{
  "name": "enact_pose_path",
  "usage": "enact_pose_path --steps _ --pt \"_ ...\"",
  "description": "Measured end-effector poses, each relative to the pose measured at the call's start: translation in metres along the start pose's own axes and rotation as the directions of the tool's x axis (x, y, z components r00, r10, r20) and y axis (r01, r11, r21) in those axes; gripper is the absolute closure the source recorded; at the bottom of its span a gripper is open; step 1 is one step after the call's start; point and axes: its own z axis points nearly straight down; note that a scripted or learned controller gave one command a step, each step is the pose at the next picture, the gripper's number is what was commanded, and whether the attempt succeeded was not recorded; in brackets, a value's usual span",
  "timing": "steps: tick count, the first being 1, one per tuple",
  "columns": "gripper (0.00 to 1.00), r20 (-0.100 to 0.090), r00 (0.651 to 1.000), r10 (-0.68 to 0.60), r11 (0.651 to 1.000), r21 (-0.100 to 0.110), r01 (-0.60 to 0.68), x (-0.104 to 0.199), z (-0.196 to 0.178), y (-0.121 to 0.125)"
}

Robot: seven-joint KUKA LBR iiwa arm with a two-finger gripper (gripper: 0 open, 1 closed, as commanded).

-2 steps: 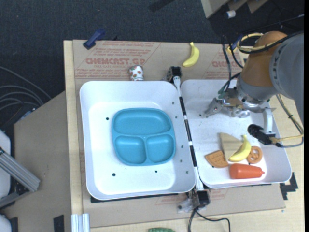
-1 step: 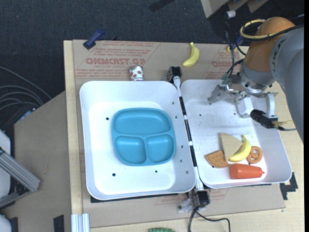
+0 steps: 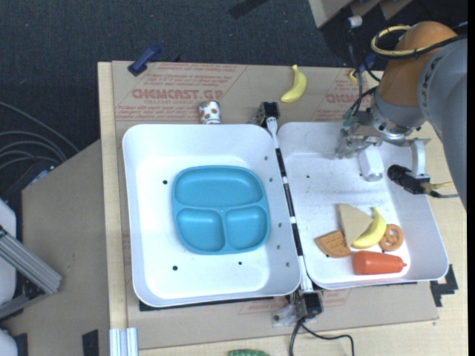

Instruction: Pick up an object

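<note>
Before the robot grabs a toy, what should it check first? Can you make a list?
1. Toys are in the right bin, reachable: ok, a banana, carrot, pretzel and cracker lie near its front.
2. Gripper is over that bin: ok, but at the back, away from the toys.
3. Gripper holds nothing: cannot tell.
4. Toys lie apart: not ok, they are bunched together.
5. Blue tray out of the way: ok, it sits in the left bin.

A grey arm (image 3: 445, 80) with an orange band (image 3: 408, 61), yellow cable loop (image 3: 386, 39) and metallic hand (image 3: 364, 150).
</note>
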Motion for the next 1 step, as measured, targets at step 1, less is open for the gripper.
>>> enact_pose_path --steps 1 --pt "0.00 0.000 1.000 0.000 1.000 0.000 0.000 0.0002 0.0002 -0.0001"
